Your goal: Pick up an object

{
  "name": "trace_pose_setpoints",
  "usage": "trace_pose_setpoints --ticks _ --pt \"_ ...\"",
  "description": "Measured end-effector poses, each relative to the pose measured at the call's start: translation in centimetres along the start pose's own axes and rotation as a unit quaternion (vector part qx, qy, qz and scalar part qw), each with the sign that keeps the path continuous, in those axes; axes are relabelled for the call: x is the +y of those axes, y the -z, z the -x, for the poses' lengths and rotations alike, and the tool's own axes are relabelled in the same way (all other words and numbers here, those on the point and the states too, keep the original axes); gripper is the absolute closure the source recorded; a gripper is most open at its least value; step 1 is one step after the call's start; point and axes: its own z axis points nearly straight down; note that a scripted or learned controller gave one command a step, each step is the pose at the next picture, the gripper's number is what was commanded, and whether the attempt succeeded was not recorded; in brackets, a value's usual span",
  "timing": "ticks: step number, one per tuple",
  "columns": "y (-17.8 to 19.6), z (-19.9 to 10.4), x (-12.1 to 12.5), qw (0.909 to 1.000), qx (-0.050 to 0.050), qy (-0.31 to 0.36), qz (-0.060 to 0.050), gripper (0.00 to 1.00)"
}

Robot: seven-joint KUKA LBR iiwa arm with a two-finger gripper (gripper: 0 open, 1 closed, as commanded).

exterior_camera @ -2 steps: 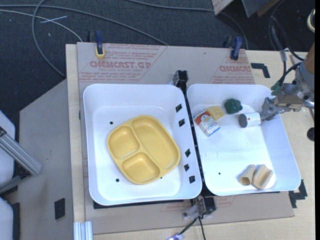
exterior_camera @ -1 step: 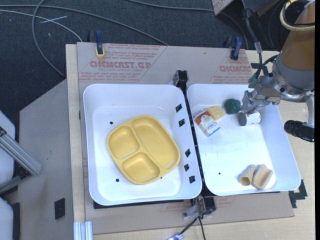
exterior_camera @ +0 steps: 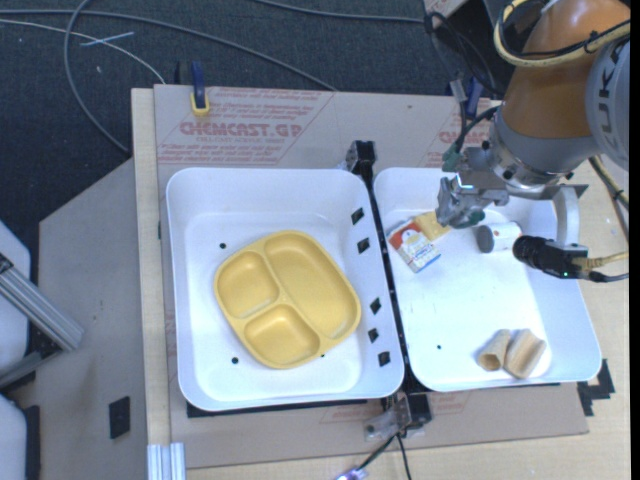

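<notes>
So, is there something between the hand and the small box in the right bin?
Nothing visible stands between them. The hand hangs just above the upper right end of the small red, white and yellow box in the right white bin. The tan bread-like pieces lie apart, near the bin's lower edge.

Red block lettering is seen printed on the brown board (exterior_camera: pixel 250 128) that lies on the desk under the two bins, along its far edge. On the far left part the large word "CHEMCAST GP" can be made out, partly faint; smaller red lines above and below it are too small to be read. More red print is seen on the same board at the far right, behind the arm, but it is mostly covered and cannot be read. On the grey arm (exterior_camera: pixel 620 78) at the right edge, part of large dark letters is shown, cut off by the frame. The small red, white and blue packet (exterior_camera: pixel 415 248) in the right bin carries print too small to be read.
</notes>
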Motion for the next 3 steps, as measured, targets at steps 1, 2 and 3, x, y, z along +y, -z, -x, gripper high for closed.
trace_pose_setpoints --ticks 1,2,3 --pt "-0.2 -4.3 1.5 1.0000 0.000 0.000 0.002 1.00" --pt "-2.5 -8.9 2.9 1.0000 0.000 0.000 0.001 1.00" --pt "-3.1 -12.8 4.6 1.0000 0.000 0.000 0.002 1.00"
